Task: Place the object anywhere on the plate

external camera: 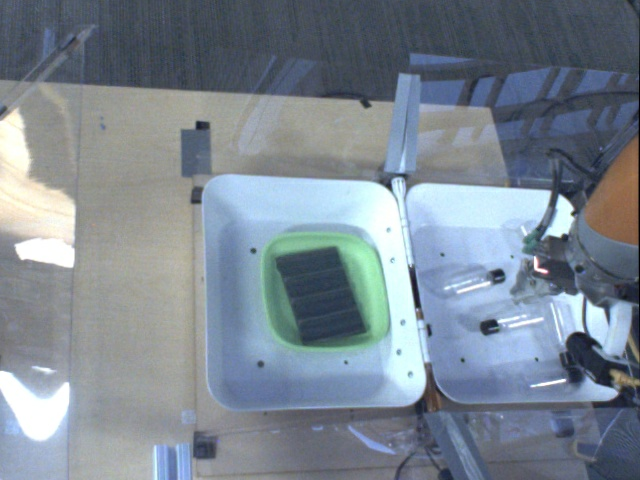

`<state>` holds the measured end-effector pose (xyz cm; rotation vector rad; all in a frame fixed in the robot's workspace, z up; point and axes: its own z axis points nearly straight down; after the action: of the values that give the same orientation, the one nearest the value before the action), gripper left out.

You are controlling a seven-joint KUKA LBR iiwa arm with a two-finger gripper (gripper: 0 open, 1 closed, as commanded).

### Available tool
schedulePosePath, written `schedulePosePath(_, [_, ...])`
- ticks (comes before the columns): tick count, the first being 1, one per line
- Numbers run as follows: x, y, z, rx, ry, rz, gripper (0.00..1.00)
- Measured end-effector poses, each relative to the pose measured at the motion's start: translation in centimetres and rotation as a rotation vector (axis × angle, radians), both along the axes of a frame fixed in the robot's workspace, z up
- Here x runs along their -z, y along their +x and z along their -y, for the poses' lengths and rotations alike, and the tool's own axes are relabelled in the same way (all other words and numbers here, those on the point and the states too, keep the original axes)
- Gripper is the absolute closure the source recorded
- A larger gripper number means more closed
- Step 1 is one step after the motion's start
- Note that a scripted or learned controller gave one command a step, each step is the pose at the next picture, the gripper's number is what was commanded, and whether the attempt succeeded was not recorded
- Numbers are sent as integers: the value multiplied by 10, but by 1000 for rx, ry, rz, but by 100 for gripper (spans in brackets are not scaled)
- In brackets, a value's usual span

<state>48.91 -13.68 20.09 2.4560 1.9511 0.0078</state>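
Note:
A green square plate (270,298) sits in the middle of the left white bin (230,368). A black ribbed block (320,294) lies flat on the plate, turned slightly askew. My gripper (538,273) hangs over the right side of the right bin (450,208), far from the plate. Nothing is visibly held by it. Just left of the gripper lies a clear tube with a black cap (476,280). A second capped clear tube (510,322) lies a little below it.
A third clear tube (548,380) rests near the right bin's front edge. A grey metal post (403,123) stands behind the seam between the bins. The wooden bench (110,268) stretches to the left.

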Motion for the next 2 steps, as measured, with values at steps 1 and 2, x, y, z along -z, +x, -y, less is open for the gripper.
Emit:
schedulePosePath(1, [0, 0, 0, 0, 0, 0, 0])
schedulePosePath(2, [-68, 0, 45, 35, -2, 1, 0])
